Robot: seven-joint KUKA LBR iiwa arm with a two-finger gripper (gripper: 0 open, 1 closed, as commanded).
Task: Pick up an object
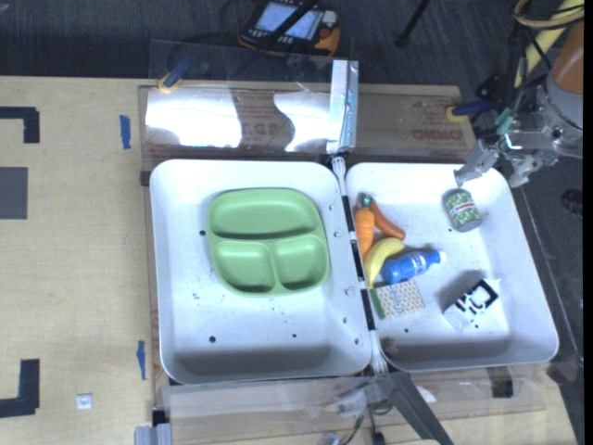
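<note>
Tabletop (74, 248) of pale wood carries two shallow white bins side by side; the left bin (176, 276) holds a green divided tray (269, 239) with three compartments, lying flat near the bin's middle; the right bin (519, 295) holds the loose things. Along the right bin's left wall lies a toy carrot (371, 222), orange with a green top, pointing toward the far wall; just below it and touching it sits a yellow banana (378, 258); a blue bottle (408, 266) with a white cap lies on its side against the banana, cap pointing right; a small speckled square pad (400, 298) lies flat just below the bottle. A black and white box (473, 301) rests nearer the bin's front right, apart from that cluster. A small can (462, 209) with a green and white label lies tilted in the far right part of the bin, well apart from the other things.

The arm reaches in at the upper right, above the bin's far right corner; the jaws (474, 170) hang just above the can, close to its upper end; whether they are apart or together I cannot tell, and nothing is seen between them. A handheld controller (289, 24) with a lit screen lies on the dark floor beyond the tabletop.
</note>
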